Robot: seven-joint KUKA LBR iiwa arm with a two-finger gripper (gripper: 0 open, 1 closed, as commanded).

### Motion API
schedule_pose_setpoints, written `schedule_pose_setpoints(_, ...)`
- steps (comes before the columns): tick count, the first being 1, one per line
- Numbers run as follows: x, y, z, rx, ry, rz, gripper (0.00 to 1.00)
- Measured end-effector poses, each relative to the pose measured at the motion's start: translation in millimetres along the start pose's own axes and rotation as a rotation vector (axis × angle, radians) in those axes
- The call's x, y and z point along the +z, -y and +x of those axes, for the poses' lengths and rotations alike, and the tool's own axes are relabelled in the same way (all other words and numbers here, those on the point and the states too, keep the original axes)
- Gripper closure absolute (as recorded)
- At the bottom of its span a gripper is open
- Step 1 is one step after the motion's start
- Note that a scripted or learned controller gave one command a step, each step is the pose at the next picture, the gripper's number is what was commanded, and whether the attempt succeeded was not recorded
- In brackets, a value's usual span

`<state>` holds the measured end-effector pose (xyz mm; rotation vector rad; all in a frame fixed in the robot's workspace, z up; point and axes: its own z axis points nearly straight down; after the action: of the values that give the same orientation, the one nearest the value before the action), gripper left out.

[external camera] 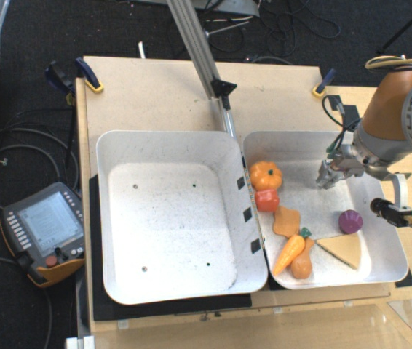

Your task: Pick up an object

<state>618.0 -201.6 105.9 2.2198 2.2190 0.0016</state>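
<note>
Orange carrot (290,252) lies diagonal, tip lower-left, w/ gripper (327,176) well apart.

Open floor is offered across the left bin (169,224). In the right bin (293,147), the toys are crowded along the left wall and front: a small pumpkin (265,174), a red block (267,200), a carrot (290,253) and a cheese wedge (342,251). Clear floor is left along the back, where the gripper (330,174) stands, seemingly just above it. A purple ball (350,221) lies near the right wall.
</note>
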Motion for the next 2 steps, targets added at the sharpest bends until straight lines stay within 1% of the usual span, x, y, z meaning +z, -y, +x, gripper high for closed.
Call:
schedule_pose_setpoints(1, -48.3, 7.4, -0.1, 0.001, 0.001, -0.003, 1.0)
schedule_pose_setpoints(2, -97.6, -3.8, 0.2, -0.003, 0.001, -0.004, 1.0)
